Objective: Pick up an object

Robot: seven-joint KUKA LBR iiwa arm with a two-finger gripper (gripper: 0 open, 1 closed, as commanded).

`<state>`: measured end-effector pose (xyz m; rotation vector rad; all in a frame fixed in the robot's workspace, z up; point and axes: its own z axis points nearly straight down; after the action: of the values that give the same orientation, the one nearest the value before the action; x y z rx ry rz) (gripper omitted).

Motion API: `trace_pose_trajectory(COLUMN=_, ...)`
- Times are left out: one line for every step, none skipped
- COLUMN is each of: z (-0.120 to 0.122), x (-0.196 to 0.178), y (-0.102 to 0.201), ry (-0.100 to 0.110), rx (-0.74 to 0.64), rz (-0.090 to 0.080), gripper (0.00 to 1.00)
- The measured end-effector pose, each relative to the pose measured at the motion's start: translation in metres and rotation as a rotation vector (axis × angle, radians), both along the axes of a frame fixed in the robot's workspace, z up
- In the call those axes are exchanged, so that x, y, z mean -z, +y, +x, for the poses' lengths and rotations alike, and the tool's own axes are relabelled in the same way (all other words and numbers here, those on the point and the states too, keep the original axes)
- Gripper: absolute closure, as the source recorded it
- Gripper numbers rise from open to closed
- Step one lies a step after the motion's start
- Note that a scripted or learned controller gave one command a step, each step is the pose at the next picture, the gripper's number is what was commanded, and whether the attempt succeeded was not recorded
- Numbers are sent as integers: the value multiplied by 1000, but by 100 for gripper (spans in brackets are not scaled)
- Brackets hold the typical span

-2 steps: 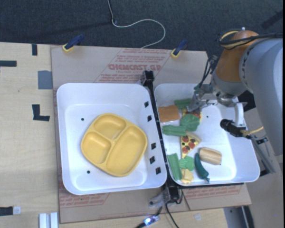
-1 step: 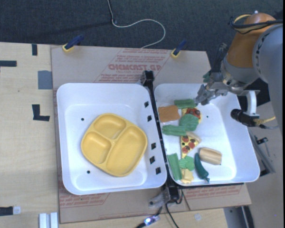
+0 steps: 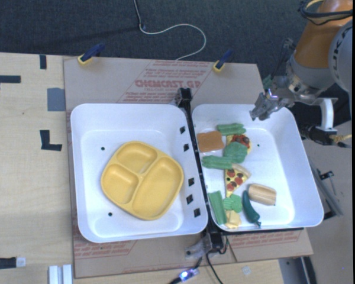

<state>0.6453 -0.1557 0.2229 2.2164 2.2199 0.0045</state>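
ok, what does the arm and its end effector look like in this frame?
The arm enters at the upper right: a rounded orange band above grey wrist housing. A white bracket-like part hangs beside the wrist. The gripper is small, metallic grey, with dark jaws at the tip. No markings are legible.

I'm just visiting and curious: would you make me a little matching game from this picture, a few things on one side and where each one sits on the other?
Things:
1. yellow divided plate
2. pizza slice
3. bread roll
4. hand

Places:
A. above the far right corner of the right bin
B. near the right bin's front right corner
C. in the left bin
D. middle of the right bin, among the green toy vegetables

Pairs: 1-C, 2-D, 3-B, 4-A
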Motion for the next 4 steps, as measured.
trace_pose_trajectory(z=-20, x=10, y=53, ry=8, rx=-4, rz=2, gripper=100)
trace_pose_trajectory(z=-45, x=9, y=107, ry=9, rx=-4, rz=3, gripper=100)
trace_pose_trajectory(z=-38, x=-8, y=117, ry=5, rx=-1, rz=2, gripper=100)
trace_pose_trajectory(z=-44, x=8, y=125, ry=9, rx=0, rz=1, gripper=100)
